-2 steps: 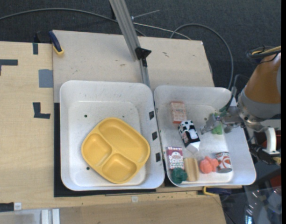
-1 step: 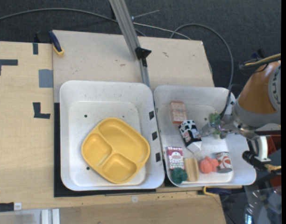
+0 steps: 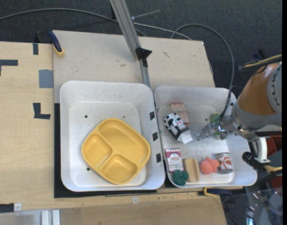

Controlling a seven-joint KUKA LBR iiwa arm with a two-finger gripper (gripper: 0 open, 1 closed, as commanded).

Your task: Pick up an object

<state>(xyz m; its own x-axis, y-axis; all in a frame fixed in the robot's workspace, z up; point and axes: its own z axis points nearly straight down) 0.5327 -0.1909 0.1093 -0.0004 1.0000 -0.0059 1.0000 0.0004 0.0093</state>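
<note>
The right bin [image 3: 200, 93] is crowded along its near edge; its far-left corner lies open.

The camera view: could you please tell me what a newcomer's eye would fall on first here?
The yellow tray, with three compartments, lies alone in the left bin. The right bin holds a clutter of small things: a black-and-white cow toy, a pink toy, a can and a green toy. The gripper reaches in from the right, above that bin's middle.

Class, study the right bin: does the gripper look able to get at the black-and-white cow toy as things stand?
Probably yes. The gripper hangs in the right bin beside the cow toy, with bare bin floor between them; a white block touches the toy's near end.
</note>
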